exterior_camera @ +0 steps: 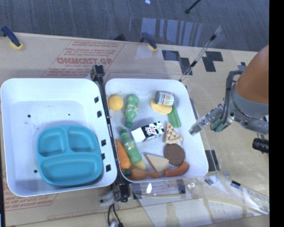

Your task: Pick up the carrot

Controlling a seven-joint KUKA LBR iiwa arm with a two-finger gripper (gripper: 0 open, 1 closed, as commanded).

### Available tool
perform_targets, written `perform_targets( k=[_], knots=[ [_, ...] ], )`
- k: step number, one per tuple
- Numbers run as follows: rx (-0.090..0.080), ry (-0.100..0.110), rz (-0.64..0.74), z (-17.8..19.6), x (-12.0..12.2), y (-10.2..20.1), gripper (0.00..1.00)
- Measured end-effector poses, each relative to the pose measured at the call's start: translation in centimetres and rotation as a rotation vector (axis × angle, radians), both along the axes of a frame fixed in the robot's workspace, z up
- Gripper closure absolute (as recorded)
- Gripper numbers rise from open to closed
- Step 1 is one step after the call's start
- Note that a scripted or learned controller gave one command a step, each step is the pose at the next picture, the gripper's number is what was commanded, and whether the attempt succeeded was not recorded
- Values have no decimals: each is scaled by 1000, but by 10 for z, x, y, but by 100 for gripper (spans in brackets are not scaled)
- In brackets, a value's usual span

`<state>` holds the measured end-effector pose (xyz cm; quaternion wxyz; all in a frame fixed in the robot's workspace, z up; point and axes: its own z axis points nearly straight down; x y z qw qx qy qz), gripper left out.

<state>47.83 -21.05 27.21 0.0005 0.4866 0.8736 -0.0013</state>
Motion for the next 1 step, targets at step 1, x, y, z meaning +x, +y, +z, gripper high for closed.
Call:
perform_targets(
  k=[1],
  knots=[
    [4,5,489,-49,-1,0,100]
  ],
)
